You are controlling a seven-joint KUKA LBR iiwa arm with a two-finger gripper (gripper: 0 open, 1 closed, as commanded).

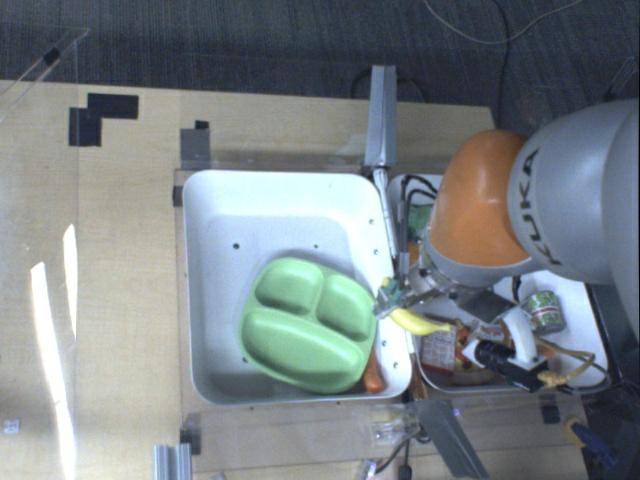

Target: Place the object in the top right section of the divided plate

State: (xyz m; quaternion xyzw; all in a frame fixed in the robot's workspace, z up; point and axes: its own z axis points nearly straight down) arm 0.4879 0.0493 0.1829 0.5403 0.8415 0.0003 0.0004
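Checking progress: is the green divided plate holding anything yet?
Empty. The green divided plate in the left white bin shows bare compartments; the yellow banana lies beside it at the bins' divider.

A green divided plate (308, 324) lies flat, tilted askew, in the left bin's near right corner

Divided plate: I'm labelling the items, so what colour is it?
Light green, plain; the divided plate shows clearly in the camera view.

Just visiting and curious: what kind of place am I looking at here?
Probably a robotics lab test bench: a big grey and orange arm reaches over two white bins, with a green divided plate and loose cables on the floor.
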